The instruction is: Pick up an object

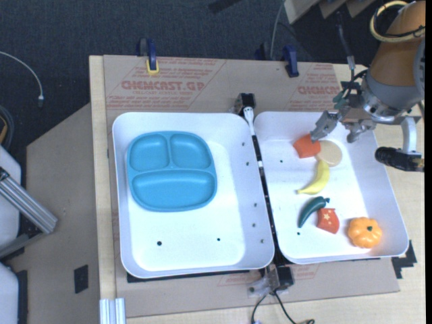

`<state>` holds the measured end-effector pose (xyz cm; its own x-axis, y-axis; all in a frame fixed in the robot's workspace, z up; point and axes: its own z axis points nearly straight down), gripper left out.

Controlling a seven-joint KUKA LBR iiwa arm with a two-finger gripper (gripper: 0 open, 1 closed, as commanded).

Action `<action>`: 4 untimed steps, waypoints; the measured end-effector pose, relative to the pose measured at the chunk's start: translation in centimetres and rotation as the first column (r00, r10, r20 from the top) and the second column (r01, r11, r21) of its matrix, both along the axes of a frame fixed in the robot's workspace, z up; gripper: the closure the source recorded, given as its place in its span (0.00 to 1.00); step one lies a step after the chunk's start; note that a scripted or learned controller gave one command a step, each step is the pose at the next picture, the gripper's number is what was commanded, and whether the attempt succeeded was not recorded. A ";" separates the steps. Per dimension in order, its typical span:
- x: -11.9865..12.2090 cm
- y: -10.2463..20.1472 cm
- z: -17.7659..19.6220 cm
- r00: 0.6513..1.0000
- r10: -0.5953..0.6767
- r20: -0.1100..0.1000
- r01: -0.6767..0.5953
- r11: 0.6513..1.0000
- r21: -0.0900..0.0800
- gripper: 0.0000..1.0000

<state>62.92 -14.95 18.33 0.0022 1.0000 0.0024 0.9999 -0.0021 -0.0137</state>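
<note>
tool [337, 125] open, fingers spread, hanging over right bin [378, 181] by orange block [307, 146]. block looks light, stiff; best pinched across flat sides.

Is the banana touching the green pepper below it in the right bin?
Apart. The camera view shows bare white bin floor between the banana and the green pepper; the pepper instead lies against the red strawberry.

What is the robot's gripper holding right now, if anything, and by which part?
Nothing is visibly held. The gripper hovers open above the orange-red block and pale round disc in the right white bin.
</note>
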 end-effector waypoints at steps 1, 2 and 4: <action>0.3 0.0 0.7 1.000 0.002 0.013 -0.002 1.000 -0.002 0.00; 0.2 0.0 -3.6 1.000 0.002 0.007 -0.002 1.000 -0.001 0.00; 0.9 0.7 -9.5 1.000 0.004 0.016 -0.004 1.000 -0.004 0.00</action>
